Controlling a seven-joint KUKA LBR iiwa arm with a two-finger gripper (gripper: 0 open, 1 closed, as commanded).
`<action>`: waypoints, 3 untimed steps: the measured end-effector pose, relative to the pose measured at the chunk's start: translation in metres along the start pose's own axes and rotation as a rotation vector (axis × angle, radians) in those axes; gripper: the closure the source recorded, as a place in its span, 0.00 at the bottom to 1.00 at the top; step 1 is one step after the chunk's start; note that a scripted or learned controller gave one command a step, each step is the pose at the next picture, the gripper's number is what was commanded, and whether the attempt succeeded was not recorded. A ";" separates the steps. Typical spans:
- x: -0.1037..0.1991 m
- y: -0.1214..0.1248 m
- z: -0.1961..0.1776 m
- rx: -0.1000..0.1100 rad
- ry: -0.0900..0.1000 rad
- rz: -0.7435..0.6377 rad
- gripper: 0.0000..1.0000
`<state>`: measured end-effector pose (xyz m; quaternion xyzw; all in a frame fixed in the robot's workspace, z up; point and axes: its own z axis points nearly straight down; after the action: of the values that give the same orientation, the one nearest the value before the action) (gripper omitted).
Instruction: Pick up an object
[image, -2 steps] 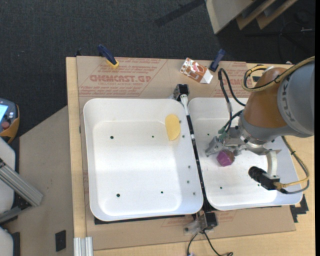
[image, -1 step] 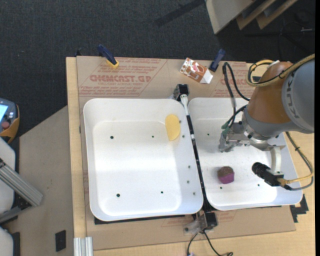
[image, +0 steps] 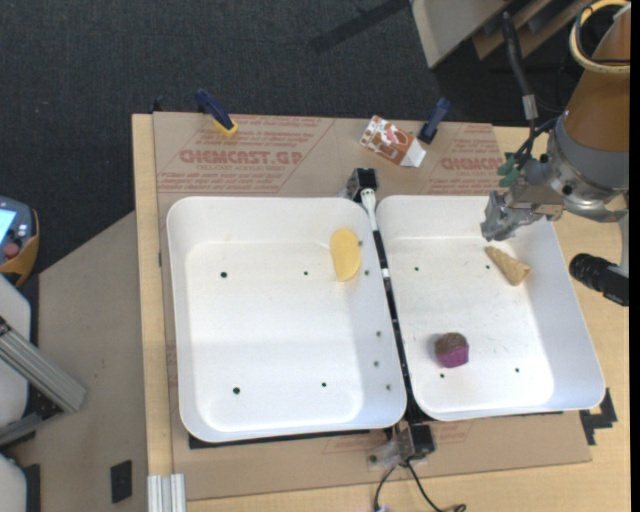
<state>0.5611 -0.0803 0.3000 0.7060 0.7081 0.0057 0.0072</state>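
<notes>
While my arm reaches in over the far side of the right bin (image: 575, 345), my gripper (image: 499, 226) hangs just above that bin's back edge, and from this slant I cannot tell how it is set. Just below and beside my gripper lies a tan wedge-shaped piece (image: 509, 265), on the bin floor, close to my tool but not shown touching it. Farther from my gripper, toward the near end of the same bin, sits a small purple lump (image: 451, 349), well apart from the wedge. Across the divider from my tool, in the left bin (image: 185, 330), a yellow oblong piece (image: 345, 254) rests near the wall that meets my bin. Beyond my gripper, out on the cardboard sheet (image: 290, 150) under both bins, a small red and white packet (image: 391, 140) lies past the bins' back rims, with a blue clamp (image: 434, 118) beside it and another blue clamp (image: 216, 111) much farther off along the same edge. Nothing is seen lifted: all three pieces lie on the bin floors.
</notes>
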 end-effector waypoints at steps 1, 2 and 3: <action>0.079 -0.024 0.094 0.027 0.006 -0.004 1.00; 0.074 -0.022 0.089 0.019 0.002 0.003 0.00; 0.078 -0.078 0.115 0.026 0.004 0.005 0.00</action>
<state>0.4852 -0.0026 0.1832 0.7077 0.7065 -0.0022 -0.0034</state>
